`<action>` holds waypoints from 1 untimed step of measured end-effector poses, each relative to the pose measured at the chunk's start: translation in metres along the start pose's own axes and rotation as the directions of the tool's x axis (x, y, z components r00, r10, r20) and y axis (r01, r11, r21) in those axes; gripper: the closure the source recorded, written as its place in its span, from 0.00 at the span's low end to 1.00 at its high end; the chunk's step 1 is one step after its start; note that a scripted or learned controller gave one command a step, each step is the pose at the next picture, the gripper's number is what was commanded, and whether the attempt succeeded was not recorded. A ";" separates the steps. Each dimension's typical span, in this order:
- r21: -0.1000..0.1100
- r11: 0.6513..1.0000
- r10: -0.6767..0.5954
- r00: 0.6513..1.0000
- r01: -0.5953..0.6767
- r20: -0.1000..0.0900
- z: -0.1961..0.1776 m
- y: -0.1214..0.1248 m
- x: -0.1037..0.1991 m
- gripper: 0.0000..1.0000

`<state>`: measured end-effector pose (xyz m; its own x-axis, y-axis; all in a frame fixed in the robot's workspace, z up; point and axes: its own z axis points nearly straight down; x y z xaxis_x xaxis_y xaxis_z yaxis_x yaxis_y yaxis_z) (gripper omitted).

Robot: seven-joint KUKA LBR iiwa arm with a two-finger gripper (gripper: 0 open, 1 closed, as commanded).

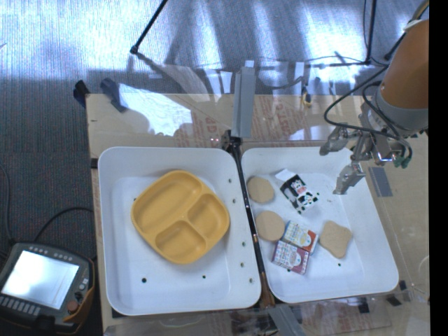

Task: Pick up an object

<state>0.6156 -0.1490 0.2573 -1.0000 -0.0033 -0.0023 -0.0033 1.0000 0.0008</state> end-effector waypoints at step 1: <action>-0.001 0.993 0.120 0.993 -0.120 -0.002 0.136 0.001 0.004 0.00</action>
<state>0.6117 -0.1482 0.1210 -0.9931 0.1171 -0.0003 0.1171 0.9931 0.0018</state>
